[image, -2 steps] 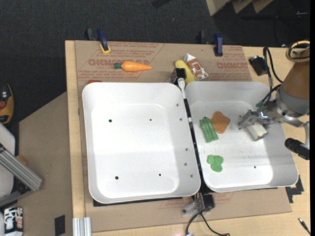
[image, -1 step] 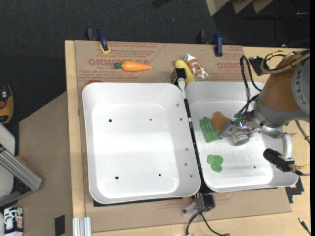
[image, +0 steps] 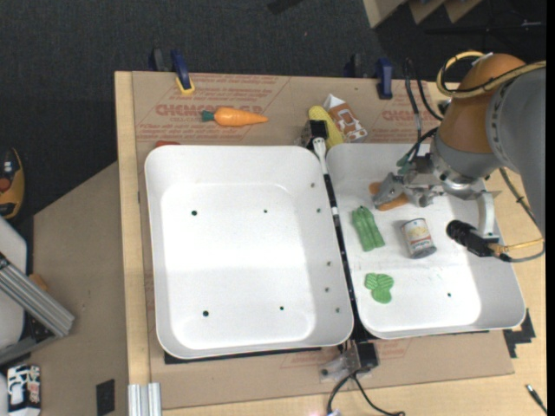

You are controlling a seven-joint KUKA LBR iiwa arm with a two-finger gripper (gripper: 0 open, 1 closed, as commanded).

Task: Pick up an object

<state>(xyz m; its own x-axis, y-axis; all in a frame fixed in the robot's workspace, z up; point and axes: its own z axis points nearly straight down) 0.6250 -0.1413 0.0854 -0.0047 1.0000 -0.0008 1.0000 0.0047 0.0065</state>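
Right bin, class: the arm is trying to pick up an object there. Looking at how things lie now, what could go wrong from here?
1. The gripper sits low over an orange item near the right bin back wall; a grasp there may slip.
2. The small can lies close below and could get knocked.
3. The black cable trails beside the can and might drag it.

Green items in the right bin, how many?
2. A long ridged green piece lies near the bin's left wall; a rounder green piece sits below it. The arm may hide others.
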